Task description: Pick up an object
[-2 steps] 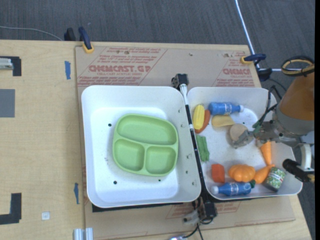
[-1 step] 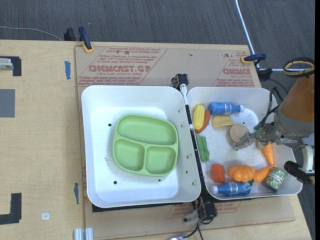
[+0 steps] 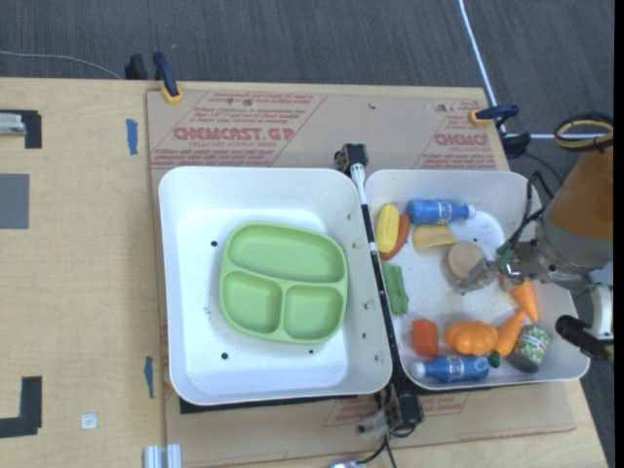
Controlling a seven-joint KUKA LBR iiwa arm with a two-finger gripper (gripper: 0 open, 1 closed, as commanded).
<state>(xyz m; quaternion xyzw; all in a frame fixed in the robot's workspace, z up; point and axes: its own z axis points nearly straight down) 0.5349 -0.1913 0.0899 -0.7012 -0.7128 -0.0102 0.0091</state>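
— Beige round piece (image 3: 465,258) was the object we judged to be the target; it lay near the middle of the right bin (image 3: 507,191), a little toward that bin's far edge, with the gripper (image 3: 487,272) right at its near-right side.

— Did we see the gripper have hold of it?

— We could not tell. Metal parts reached in from the bin's right edge and met the piece, but whether anything was clamped was not clear to us. How far open the tool stood was hidden as well.

— What else did we note in that bin?

— A blue bottle (image 3: 438,210) lay by the far edge, a yellow piece (image 3: 434,235) just beside the beige one, a yellow-and-orange toy (image 3: 389,230) by the left edge, a green strip (image 3: 395,289) below it. Toward the near edge sat a red piece (image 3: 425,337), an orange pumpkin (image 3: 472,337), a carrot (image 3: 526,300) and a second blue bottle (image 3: 453,368). The left bin (image 3: 185,261) carried a green divided plate (image 3: 284,283).

— Which step did we take this for?

— The approach or grasp, we judged. The next move called for a firm close on the piece, then a straight lift clear of its neighbours.
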